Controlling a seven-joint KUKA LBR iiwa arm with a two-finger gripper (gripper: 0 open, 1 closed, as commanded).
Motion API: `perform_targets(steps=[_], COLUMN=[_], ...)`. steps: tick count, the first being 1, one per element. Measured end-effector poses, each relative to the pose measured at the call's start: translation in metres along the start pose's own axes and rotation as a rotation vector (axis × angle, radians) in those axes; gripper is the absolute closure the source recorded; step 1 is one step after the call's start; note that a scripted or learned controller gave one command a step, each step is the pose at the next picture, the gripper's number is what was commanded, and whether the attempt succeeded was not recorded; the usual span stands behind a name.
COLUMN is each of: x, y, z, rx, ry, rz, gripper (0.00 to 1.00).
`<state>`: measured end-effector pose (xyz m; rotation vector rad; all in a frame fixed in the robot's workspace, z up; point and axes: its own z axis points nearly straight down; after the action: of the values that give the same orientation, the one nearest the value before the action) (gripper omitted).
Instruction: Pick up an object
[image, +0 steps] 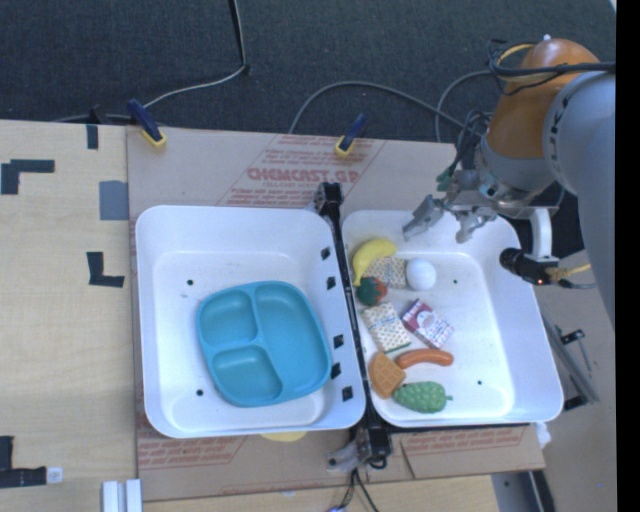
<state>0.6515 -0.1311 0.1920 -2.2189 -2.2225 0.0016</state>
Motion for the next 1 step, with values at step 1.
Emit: perform_targets(steps=[1], x=[0.0196], y=[-0.0047], z=[0.0944], rx=[-0.004], ry=[-0.003], rz=[0.002], gripper=[0.00])
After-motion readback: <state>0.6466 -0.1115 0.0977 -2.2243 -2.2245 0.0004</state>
